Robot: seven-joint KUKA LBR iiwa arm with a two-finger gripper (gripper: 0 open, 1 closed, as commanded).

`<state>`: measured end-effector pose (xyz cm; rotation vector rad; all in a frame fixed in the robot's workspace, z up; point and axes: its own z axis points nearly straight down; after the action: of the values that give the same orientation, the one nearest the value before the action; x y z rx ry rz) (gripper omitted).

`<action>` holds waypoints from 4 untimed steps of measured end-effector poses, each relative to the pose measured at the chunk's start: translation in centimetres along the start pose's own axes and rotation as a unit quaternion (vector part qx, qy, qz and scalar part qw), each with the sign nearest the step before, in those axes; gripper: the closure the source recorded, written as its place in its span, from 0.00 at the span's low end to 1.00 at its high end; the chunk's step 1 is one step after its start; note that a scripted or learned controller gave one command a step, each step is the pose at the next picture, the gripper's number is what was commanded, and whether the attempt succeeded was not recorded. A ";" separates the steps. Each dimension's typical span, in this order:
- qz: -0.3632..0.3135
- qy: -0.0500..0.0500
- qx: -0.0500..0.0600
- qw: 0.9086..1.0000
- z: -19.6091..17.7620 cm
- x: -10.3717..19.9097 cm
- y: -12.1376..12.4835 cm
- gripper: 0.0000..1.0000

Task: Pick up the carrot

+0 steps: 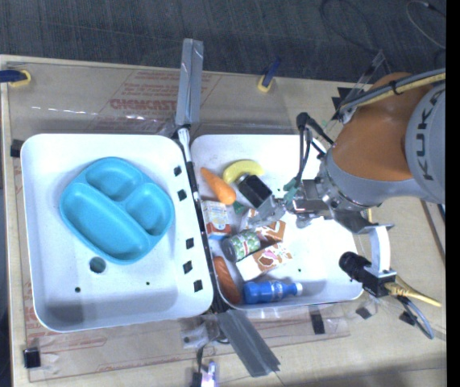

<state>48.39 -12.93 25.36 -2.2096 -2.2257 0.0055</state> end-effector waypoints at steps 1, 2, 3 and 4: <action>-0.106 -0.001 -0.002 0.994 3.0 -0.5 6.7 0.00; -0.067 -0.001 -0.001 0.998 11.9 1.0 12.4 0.00; -0.101 -0.007 -0.008 0.995 15.4 0.7 13.3 0.00; -0.103 -0.005 -0.006 0.995 14.6 0.9 13.2 1.00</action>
<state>61.48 -11.91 10.73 -1.9773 -2.4537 0.0008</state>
